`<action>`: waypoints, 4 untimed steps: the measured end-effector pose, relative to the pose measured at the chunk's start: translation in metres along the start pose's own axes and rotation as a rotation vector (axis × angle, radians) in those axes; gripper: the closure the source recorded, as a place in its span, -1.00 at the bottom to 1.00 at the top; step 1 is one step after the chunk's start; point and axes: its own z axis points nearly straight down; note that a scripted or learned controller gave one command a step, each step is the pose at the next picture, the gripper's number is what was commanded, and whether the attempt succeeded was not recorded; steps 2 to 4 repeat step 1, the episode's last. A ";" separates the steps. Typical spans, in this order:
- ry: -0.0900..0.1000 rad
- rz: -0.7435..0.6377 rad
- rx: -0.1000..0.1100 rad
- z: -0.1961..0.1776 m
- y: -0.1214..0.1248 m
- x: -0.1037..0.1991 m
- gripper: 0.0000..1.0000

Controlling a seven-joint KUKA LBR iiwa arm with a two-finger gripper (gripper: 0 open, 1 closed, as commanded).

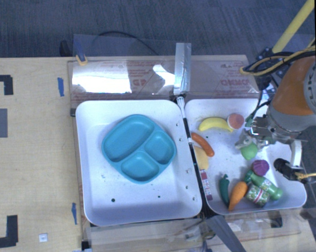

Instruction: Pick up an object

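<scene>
The right bin (297, 198) holds toy food. A banana (215, 124) and a pink round fruit (235, 120) lie at its back. A red sausage (202, 144) and a yellow piece (201, 158) lie along its left wall. A dark green pepper (224, 186), a carrot (236, 193), a green bottle (263, 189) and a purple piece (260, 168) crowd the front. My gripper (251, 139) is low in this bin, right over a light green round piece (249, 152) that shows just below it. Whether that piece is gripped is unclear.
The left bin (93, 202) carries a blue divided plate (139, 147). The arm's orange band (296, 92) and grey wrist hang over the right bin's right side. Yellow and black cables (259, 62) run at the back right.
</scene>
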 end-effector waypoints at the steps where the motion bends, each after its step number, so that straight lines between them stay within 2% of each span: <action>1: 0.003 -0.001 -0.003 -0.078 -0.002 0.095 1.00; 4: 0.003 -0.001 -0.003 -0.078 -0.002 0.095 1.00</action>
